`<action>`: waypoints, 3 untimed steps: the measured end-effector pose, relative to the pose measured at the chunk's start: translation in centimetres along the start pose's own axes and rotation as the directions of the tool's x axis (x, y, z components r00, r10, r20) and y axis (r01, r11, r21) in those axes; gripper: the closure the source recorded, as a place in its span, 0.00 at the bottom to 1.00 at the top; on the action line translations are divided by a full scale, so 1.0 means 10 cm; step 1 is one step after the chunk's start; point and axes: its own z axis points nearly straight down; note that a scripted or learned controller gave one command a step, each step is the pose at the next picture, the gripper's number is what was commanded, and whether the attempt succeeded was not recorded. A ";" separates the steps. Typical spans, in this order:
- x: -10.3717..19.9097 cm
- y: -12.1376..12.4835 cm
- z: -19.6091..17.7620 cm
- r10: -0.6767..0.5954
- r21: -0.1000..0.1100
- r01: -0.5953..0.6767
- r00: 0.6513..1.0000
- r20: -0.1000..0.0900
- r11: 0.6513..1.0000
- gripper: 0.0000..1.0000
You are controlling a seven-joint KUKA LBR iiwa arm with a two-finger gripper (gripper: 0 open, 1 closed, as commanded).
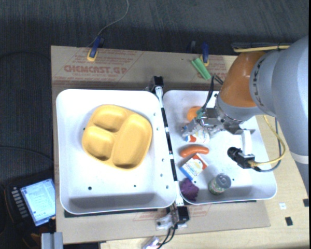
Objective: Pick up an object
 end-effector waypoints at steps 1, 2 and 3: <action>0.79 0.33 -0.87 -0.002 0.007 0.002 1.000 -0.002 1.000 1.00; 1.40 0.74 -1.14 -0.002 0.008 0.002 1.000 -0.002 1.000 1.00; 1.40 -0.04 -0.96 0.000 0.012 0.000 1.000 -0.001 1.000 1.00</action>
